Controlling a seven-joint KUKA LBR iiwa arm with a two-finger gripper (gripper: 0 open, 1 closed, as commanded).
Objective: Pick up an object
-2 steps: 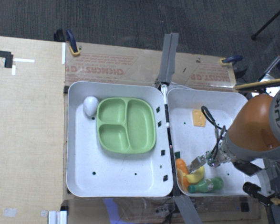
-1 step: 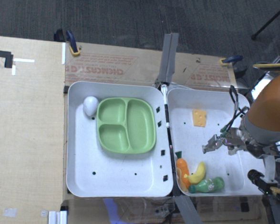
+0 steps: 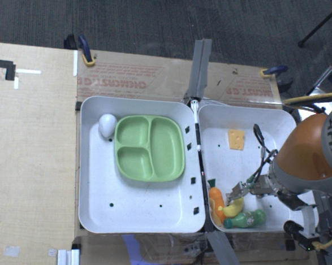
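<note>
In the right bin (image 3: pixel 223 164), three toys lie bunched in the front left corner: an orange carrot (image 3: pixel 216 198), a yellow banana (image 3: pixel 232 208) and a green bottle-shaped piece (image 3: pixel 245 219). A yellow cheese slice (image 3: pixel 236 139) lies apart near the bin's back. My gripper (image 3: pixel 240 192) hangs low over the bunch, its tip just above the banana and right of the carrot. The arm's orange band (image 3: pixel 306 147) rises behind it at the right. I cannot tell whether the gripper touches the banana.
The left bin (image 3: pixel 138 209) holds a green divided plate (image 3: pixel 150 148) and a white ball (image 3: pixel 107 124) at its back left. A grey divider post (image 3: pixel 199 69) stands between the bins at the back. A black cable (image 3: pixel 260 142) loops above the gripper.
</note>
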